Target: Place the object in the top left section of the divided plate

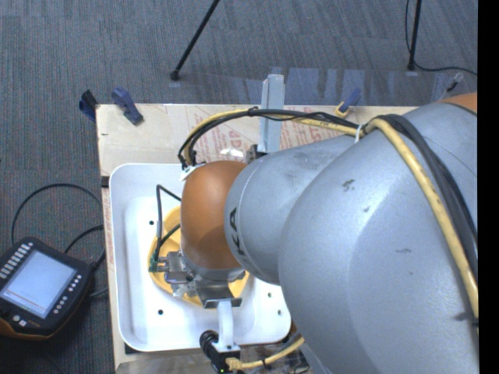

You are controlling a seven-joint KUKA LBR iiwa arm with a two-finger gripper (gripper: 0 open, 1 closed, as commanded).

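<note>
Grey arm casing [366, 240] fills the right and centre of the frame, its orange band [209, 213] sitting just left of centre over the white bin [129, 209] at lower left. Below the band, the wrist hardware [204, 283] hangs above a yellow plate [165, 232], of which a curved sliver peeks out. Whether the fingers are open or closed cannot be told, and the object to place is hidden. A teach pendant [39, 287] lies on the carpet at far left.
</note>
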